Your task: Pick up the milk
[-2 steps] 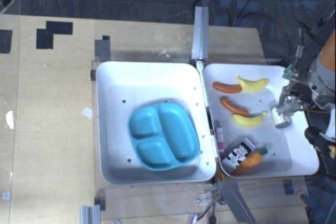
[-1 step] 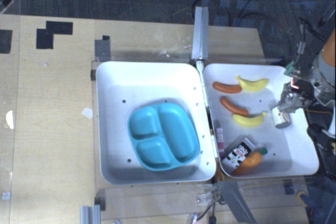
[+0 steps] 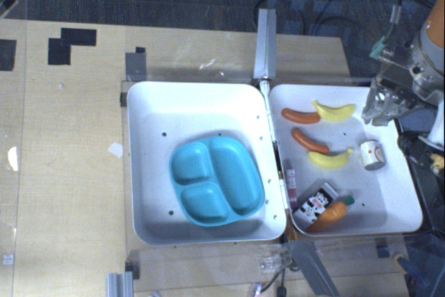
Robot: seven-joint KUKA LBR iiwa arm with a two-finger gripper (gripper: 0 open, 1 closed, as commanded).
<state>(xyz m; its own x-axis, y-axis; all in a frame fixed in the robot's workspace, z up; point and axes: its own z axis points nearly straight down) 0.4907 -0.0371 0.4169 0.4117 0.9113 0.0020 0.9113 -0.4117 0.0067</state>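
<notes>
I see the pincer [image 3: 381, 111] hanging over the far right corner of the right bin [image 3: 410, 209], clamped on nothing that I can make out; whether its tips are apart or together I cannot tell from this angle. The milk [image 3: 315, 201], a small black-and-white carton, lies near the bin's near left corner, touching the carrot [image 3: 329, 213] just beside it, well apart from the pincer. Between them I see two sausages [image 3: 301, 115], two bananas [image 3: 336, 110] and a small can [image 3: 372, 154] on its side. The left bin [image 3: 149, 149] holds a blue divided tray [image 3: 217, 181]. Both bins sit on the pale wooden surface [image 3: 62, 149].
</notes>
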